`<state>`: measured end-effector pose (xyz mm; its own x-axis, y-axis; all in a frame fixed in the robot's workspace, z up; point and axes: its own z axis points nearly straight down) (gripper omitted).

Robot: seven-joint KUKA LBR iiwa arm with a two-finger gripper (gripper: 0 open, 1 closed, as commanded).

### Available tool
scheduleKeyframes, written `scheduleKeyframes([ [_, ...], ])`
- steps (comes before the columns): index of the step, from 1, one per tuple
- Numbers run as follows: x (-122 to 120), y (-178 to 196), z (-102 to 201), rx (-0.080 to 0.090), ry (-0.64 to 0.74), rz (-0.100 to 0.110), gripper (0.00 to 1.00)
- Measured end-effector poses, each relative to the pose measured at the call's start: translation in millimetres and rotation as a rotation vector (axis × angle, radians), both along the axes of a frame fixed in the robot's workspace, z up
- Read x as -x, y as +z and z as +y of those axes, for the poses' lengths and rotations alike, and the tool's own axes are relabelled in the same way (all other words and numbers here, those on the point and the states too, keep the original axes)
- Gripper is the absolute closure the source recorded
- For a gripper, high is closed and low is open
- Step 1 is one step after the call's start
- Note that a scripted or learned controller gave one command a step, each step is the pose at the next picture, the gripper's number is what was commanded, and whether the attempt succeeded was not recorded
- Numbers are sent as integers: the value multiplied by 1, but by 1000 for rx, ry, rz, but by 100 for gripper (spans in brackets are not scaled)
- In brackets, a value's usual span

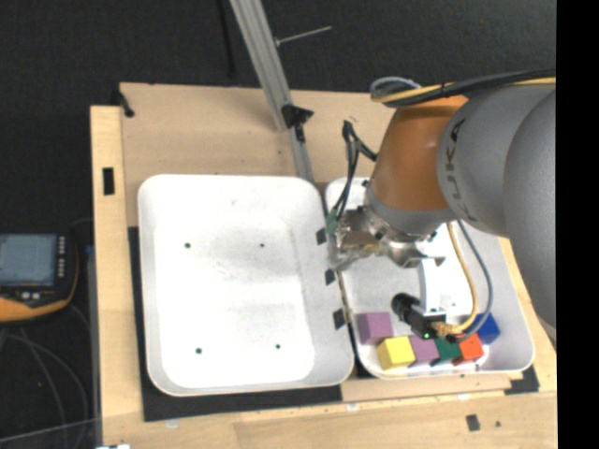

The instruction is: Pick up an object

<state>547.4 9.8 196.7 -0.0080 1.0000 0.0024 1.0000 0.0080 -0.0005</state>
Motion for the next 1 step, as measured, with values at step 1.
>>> scheduleKeyframes([
  [1,-5,33,61,1,0,-4,100],
])
